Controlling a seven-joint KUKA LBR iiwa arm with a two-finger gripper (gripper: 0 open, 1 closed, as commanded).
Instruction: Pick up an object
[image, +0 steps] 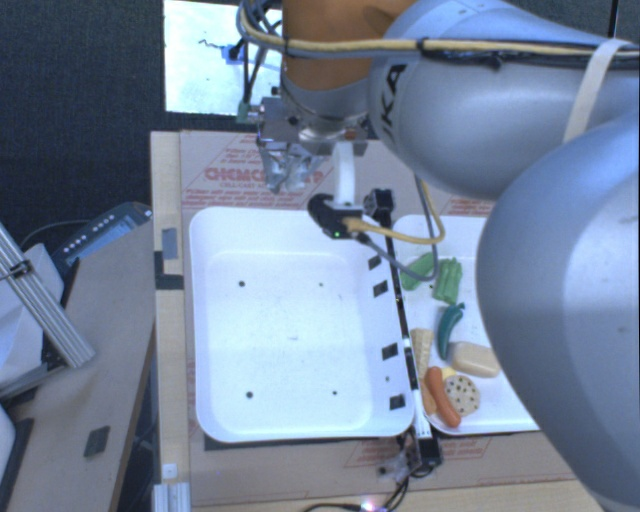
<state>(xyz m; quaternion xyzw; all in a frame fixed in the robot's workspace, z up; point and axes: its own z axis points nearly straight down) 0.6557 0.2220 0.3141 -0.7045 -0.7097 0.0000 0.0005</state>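
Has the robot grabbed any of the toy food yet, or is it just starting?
Just starting, it seems. Nothing looks picked yet: the carrot, cracker, green pepper and the other toy food all lie in the right bin. The pincer hangs above the far edge of the left bin, with no food in it. Left to do: reach the food, grab one piece and lift.

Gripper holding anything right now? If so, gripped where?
Cannot tell. The gripper hangs above the far rim of the left bin, and its tip is too blurred to make out. The toy food lies in the right bin.
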